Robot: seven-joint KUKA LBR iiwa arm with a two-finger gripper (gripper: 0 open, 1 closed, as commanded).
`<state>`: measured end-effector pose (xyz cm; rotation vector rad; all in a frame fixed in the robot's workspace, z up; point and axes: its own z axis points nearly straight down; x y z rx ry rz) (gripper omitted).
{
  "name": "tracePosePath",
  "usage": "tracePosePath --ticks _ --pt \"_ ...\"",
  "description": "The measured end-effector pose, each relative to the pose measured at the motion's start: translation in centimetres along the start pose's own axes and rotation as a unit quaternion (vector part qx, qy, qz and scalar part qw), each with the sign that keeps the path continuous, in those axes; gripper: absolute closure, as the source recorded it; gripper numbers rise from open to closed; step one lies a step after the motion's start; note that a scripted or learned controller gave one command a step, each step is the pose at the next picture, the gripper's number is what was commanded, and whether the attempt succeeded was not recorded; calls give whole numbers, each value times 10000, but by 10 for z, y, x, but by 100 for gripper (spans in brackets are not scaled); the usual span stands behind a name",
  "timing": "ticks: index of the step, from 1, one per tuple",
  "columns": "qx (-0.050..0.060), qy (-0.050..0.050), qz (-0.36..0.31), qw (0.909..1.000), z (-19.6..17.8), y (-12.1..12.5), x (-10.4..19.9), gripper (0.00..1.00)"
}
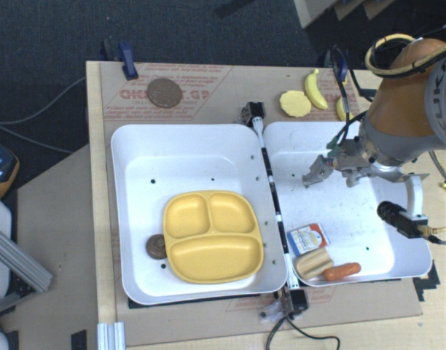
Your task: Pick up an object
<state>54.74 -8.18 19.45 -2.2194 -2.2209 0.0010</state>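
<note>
My gripper (331, 176) hangs over the far part of the right bin (398, 272), open, with nothing between its fingers. At that bin's near left corner lie a small blue, white and red carton (307, 238), a tan bun-shaped piece (313, 262) and an orange sausage-shaped piece (342, 271). All of them are well in front of the gripper and apart from it. In the left bin (128, 195) a yellow divided plate (210, 235) rests with a brown disc (157, 247) at its left edge.
On the board behind the bins lie a banana (317, 90), a yellow round piece (296, 103) and a brown disc (164, 92). A black cylinder on a white bracket (399, 219) sticks out below the arm over the right bin. The bins' shared wall (272, 195) runs between them.
</note>
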Motion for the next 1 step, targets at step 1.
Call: tracePosePath --ticks 1 --pt "47 3 17 10000 92 -22 -12 0"
